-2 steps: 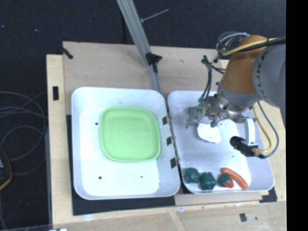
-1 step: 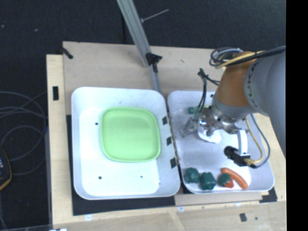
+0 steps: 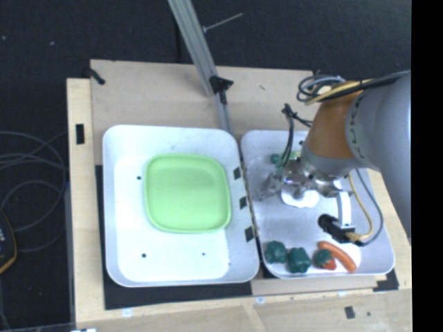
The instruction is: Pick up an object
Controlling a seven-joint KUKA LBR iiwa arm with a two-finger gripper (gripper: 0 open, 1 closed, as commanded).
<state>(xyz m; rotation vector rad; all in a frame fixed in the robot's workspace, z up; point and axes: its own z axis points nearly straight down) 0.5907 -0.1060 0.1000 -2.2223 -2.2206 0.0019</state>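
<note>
The tabletop [image 3: 159, 95] carries two shallow white bins side by side; the left bin [image 3: 124, 254] holds a pale green square plate [image 3: 187, 192], the largest loose thing here, and it looks stiff, light and glossy, probably slippery and too flat to pinch except at its raised rim; the right bin [image 3: 377, 254] holds everything else. The grey arm [image 3: 384, 123] with its orange band reaches over the right bin, and the gripper [image 3: 294, 185] hangs low near the bin's upper middle; I cannot tell from this slant how the jaws stand, since the wrist hides them. A small white object [image 3: 299, 199] lies just under the wrist (its shape is too hidden to name). Along the bin's near edge sit two dark green lumps [image 3: 275, 252] [image 3: 299, 259], then an orange-red piece [image 3: 339, 256] with a green end; all three look like small toy food, light and firm, likely easiest taken across their narrow width; they lie close together, so a pinch on one could nudge its neighbour. No brand, label or writing can be read anywhere.
</note>
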